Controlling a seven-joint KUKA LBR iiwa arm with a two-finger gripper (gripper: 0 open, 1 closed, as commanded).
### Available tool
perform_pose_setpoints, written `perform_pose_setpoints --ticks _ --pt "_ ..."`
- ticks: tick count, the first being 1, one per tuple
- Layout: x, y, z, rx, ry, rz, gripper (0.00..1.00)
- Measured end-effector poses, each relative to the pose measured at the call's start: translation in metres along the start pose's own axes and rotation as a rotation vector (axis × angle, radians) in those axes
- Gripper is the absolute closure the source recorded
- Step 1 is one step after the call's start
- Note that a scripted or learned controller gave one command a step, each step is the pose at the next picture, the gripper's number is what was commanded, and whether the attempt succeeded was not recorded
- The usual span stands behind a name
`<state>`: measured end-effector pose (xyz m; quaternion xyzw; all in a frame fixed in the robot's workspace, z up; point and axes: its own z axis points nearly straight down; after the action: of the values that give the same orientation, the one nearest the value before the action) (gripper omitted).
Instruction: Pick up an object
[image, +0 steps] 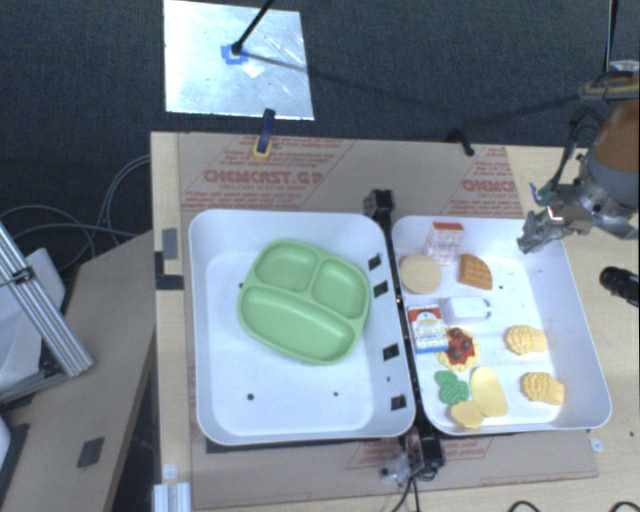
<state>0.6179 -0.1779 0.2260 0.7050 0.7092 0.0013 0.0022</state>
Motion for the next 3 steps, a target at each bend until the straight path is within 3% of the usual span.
perform_pose_setpoints --ticks 3 --pt "0.137 -0.042 0.003 0.006 0.003 -0.003 1.0"
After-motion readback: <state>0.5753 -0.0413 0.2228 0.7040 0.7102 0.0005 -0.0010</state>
